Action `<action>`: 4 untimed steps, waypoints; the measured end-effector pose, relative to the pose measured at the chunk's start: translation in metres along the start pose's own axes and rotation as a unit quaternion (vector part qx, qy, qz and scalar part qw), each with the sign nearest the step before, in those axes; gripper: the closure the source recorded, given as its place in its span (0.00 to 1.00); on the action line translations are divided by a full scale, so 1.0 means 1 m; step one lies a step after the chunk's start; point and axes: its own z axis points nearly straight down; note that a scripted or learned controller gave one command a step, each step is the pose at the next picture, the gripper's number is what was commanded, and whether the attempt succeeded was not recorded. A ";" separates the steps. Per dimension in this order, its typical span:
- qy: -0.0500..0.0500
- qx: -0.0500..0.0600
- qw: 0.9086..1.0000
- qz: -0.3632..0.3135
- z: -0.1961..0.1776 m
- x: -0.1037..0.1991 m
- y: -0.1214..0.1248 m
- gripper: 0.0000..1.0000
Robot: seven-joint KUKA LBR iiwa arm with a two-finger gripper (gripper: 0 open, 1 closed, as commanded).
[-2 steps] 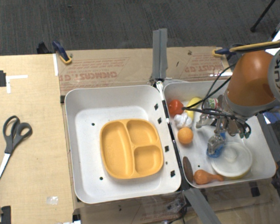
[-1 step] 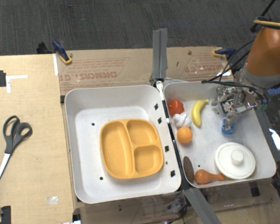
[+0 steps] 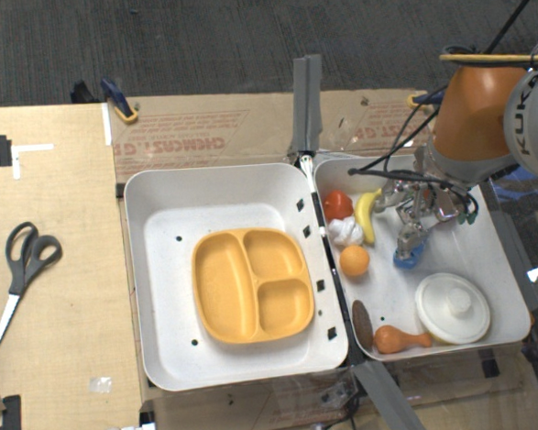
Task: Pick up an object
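The gripper (image 3: 409, 241) hangs low in the right bin (image 3: 493, 267), tips pointing down toward the near edge, right over a small blue object (image 3: 404, 260). How far the fingers are spread, I cannot tell, nor whether they touch the blue piece.

Just left of it, the banana (image 3: 367, 215) lies with its long axis running far-to-near, slightly curved, against a red ball (image 3: 337, 203) and a white lump (image 3: 346, 233). An orange (image 3: 354, 261) sits below. A white lidded bowl (image 3: 452, 308) and orange gourd (image 3: 399, 339) occupy the near side.

In the left bin (image 3: 155, 291) sits a yellow divided plate (image 3: 253, 284).
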 end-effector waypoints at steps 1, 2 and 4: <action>0.000 0.000 0.999 0.032 0.000 -0.010 0.050 0.00; -0.001 0.001 1.000 0.031 -0.001 -0.002 -0.051 0.00; -0.001 0.000 0.990 0.138 -0.001 0.013 -0.051 0.00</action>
